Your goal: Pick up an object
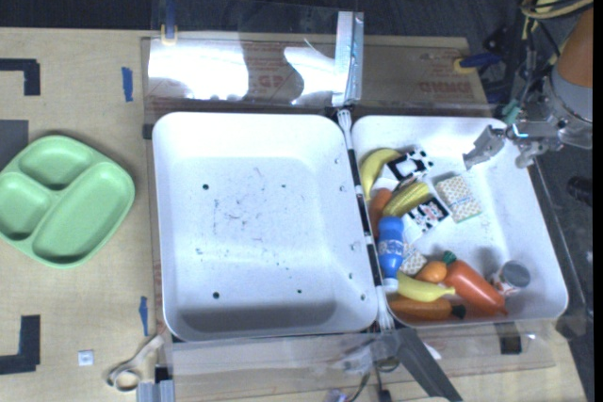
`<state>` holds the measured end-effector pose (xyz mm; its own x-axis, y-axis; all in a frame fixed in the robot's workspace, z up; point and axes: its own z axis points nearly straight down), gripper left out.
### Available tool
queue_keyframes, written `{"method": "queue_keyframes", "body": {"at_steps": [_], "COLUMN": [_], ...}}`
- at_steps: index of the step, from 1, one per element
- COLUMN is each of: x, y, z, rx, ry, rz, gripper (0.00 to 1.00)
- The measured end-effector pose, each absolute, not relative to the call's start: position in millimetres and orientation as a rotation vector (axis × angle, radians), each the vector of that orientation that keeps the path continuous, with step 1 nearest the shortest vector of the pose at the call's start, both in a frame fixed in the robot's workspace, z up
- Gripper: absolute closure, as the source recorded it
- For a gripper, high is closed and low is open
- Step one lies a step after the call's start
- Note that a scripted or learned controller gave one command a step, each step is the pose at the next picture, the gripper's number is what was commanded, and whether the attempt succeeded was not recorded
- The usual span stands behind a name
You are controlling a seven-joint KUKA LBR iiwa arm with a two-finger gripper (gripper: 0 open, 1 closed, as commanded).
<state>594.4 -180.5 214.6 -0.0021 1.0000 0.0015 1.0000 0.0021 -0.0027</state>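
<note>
The two-finger gripper (497, 144) hangs spread open and grasping nothing above the right white bin (551, 245); the small speckled tan block (459, 196) lies just leftward and nearer the camera from it, long axis diagonal

Almost no text can be read here. The brown cardboard strip (415, 71) behind the bins, up and left of the claw (504, 146), has reddish printed letters, approx. one word, but too blurred to spell out. A similar faint print sits further left on the same strip, under the glare of the clear plastic sheet (245, 61); not legible. The black-and-white patterned card (411, 167), left of the claw, shows bold marks like a code, no letters I can tell. The blue bottle (390, 245), below-left, has a white label, unreadable.
</note>
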Motion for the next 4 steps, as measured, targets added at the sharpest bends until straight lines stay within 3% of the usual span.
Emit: {"method": "queue_keyframes", "body": {"at_steps": [1, 2, 3, 4], "x": [607.1, 608.7, 642.0, 591.3], "y": [-185.9, -185.3, -193.4, -206.2], "z": [92.6, 104.4, 186.7, 220.6], "rx": [-2.523, -2.525, -2.823, -2.977], "ry": [-1.880, -1.886, -1.375, -0.991], "rz": [-0.012, -0.016, 0.004, 0.008], "gripper": [0.00, 1.00, 1.00, 1.00]}}
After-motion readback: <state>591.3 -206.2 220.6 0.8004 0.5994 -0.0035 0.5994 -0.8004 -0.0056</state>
